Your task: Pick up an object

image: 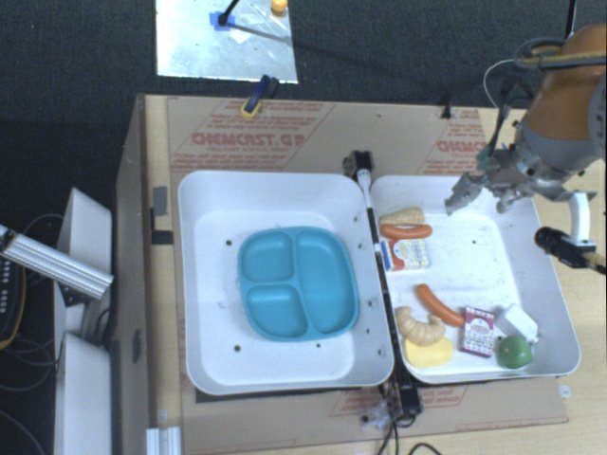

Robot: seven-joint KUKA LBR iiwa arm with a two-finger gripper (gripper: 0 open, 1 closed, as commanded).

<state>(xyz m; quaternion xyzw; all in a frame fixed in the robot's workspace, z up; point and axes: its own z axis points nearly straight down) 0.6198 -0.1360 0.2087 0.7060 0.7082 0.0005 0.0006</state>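
Bench (pixel 313 126) bears two white bins (pixel 218 207), side by side.

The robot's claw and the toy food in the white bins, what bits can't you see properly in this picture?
- Grey two-finger gripper, camera view: too small and blurred to tell how it is set.
- Small red and white box: its print is too small to read.
- Yellow flat toy food: partly covered by the tan curved piece on top.
- Grey and orange arm: cut off by the right edge.
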